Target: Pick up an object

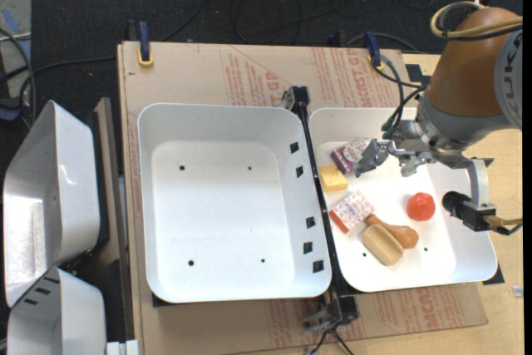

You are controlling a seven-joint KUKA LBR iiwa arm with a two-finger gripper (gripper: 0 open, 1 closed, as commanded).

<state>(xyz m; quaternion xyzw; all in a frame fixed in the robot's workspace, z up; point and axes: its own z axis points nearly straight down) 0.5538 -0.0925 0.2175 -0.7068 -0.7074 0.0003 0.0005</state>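
Observation:
My gripper (389, 159) hangs over the back of the right bin (470, 262), open, and I see nothing between its fingers. Its left finger (371, 160) is right beside a purple and silver packet (348, 154). A yellow block (333, 179) lies just in front of that packet by the bin's left wall. Further forward lie a red and white packet (351, 210), a tan bun-shaped piece (381, 245) and an orange-brown piece (401, 234) touching it. A red ball (421, 206) sits to the right, below the right finger (409, 165).
The left bin (158, 129) stands beside the right one, with a black clip-lined divider (312, 204) between them. A black fitting (465, 210) on a cable sticks out at the right bin's right side. Two more white bins (50, 195) stand off the bench at far left.

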